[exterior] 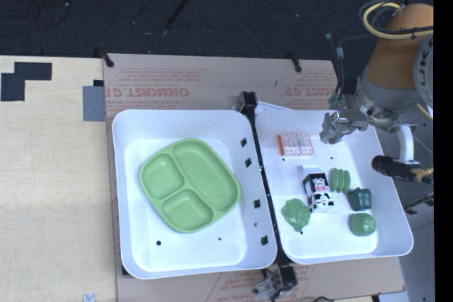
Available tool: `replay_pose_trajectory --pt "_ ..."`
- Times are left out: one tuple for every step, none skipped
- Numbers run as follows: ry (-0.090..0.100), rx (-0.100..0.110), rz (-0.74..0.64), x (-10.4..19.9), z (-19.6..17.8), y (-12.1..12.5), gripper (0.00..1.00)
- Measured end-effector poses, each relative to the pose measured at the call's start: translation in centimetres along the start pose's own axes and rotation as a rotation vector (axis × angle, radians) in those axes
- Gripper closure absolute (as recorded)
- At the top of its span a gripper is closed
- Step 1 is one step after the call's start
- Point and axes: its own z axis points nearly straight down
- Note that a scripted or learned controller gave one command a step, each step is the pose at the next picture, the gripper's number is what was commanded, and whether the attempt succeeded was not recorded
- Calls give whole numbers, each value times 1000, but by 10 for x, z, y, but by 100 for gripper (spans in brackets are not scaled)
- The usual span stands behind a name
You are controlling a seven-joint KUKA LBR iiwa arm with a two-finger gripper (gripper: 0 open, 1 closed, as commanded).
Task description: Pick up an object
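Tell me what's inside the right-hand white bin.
In the right bin: an orange-patterned card, a black-and-white cow toy, and four green pieces. The gripper covers part of the bin floor.

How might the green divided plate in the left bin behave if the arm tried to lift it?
The plate looks like rigid moulded plastic, so probably stiff and light. It is wide and lies flat, so it likely offers little to pinch except its rim. Its smooth surface may slip.
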Motion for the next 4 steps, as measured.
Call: replay_pose_trajectory --pt "0 -1 -2 -2 -43 -2 100" --pt "3 6 -6 58 -39 -18 100" --pt "2 7 -5 114 -25 -25 100" --pt "2 7 -6 176 -22 -36 100"
